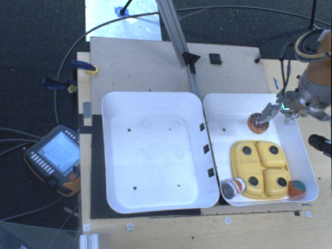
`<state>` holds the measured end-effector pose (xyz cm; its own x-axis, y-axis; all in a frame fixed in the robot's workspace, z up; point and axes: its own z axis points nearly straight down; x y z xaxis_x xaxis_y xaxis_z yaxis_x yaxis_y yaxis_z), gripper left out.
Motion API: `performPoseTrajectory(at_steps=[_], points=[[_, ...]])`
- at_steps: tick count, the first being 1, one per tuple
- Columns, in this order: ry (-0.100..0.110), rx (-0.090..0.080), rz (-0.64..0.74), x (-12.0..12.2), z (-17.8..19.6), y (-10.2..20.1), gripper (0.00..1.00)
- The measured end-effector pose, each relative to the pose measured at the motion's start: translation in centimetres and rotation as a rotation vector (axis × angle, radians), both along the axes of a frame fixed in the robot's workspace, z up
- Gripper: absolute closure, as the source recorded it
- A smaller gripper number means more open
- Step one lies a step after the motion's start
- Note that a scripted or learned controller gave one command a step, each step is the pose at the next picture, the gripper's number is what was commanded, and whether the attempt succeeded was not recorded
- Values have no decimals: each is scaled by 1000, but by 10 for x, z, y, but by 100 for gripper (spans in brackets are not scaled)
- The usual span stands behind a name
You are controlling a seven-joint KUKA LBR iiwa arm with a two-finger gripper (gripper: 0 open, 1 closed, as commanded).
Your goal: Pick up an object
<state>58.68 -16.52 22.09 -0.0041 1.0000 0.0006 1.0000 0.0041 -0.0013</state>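
The right bin (223, 108) holds several objects. A small brown ring-shaped object (255, 123) lies near its back middle. A yellow four-part block (259, 168) with dark dots fills the front half. Beside the block's front left corner a small can (233, 187) lies on its side, and a red and green object (297, 189) sits at the front right corner. My gripper (266, 114) reaches in from the right, its tip right at the brown ring's upper right edge. I cannot tell whether it touches or holds the ring.
The left bin (111, 108) sits beside the right one, joined along a ridge with black clips (206, 148). A grey pole (174, 25) slants over the back of the bench. A teach pendant (54, 157) lies off the bench's left edge.
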Motion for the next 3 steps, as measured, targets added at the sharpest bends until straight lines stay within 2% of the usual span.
performPoseTrajectory(at_steps=[1, 2, 3], points=[[-3, -1, 0, 1, 1, 0, 0], [-1, -1, -2, -2, -40, 0, 0], [-4, -1, -4, 3, -99, -4, 0]])
